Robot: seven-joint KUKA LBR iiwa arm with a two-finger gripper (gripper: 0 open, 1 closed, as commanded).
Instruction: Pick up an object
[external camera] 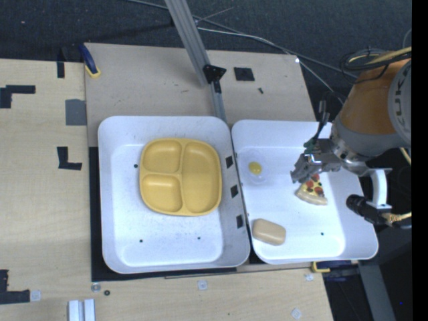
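My gripper (306, 171) hangs low in the right bin (287, 134), just above the pizza slice (312, 191). Fingers: spread not discernible. Nothing lifted yet; slice, tan block (269, 232) and small yellow piece (255, 168) all lie on the bin floor. Grasp outstanding.

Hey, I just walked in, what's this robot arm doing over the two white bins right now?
The arm reaches in from the right and its gripper hangs low over the right bin, right at a toy pizza slice. Nothing is visibly held. A tan bread-like piece and a small yellow item also lie in that bin, while a yellow divided plate sits in the left bin.
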